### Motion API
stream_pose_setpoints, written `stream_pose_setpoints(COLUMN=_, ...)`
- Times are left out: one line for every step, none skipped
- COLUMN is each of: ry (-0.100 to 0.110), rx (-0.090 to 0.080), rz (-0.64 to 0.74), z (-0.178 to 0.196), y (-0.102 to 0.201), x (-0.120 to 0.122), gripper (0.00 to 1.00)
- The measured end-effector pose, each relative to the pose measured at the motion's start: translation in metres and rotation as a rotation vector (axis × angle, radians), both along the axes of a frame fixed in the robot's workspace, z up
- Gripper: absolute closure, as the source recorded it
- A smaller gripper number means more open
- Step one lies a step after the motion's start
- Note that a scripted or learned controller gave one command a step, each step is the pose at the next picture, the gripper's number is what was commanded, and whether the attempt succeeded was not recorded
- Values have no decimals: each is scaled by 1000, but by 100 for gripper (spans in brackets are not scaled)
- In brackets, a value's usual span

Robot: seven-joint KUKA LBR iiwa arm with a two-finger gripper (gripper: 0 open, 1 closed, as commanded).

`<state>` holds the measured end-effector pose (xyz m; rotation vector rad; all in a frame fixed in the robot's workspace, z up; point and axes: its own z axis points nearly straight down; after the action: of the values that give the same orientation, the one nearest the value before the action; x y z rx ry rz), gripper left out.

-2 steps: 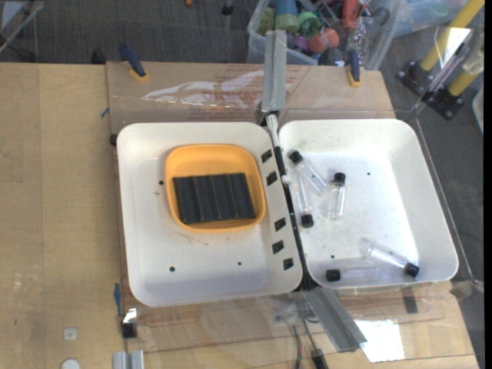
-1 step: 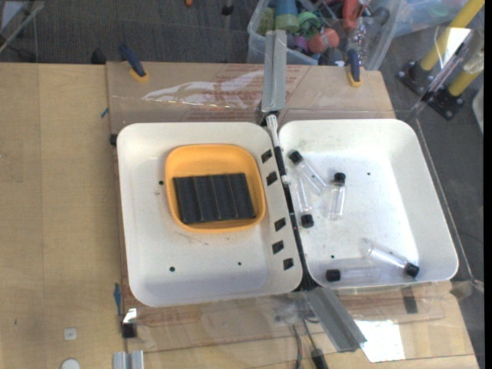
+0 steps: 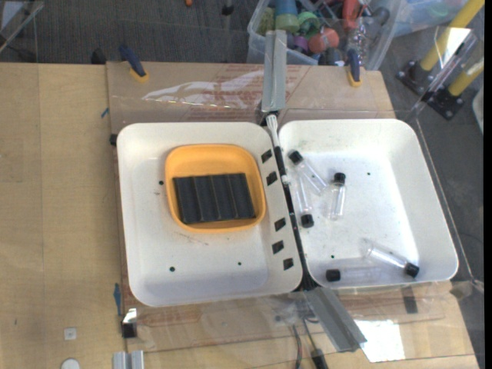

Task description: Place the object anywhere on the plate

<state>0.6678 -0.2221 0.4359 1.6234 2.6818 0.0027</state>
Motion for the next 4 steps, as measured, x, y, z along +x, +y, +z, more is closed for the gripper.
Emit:
stream_pose_setpoints(ry=1, rx=-1, rz=343, z=1, y=0, x=0, gripper=100)
stream_pose_setpoints(ry=3, rx=-1, rz=598, z=1, y=2, x=-7, gripper=100)
stream_pose_setpoints(ry=2, rx=-3, rz=933, z=1, y=1, x=-14, gripper=100)
stream_pose_setpoints(ry=-2, rx=-9, rz=1291, z=0, y=1, x=-4, gripper=100)
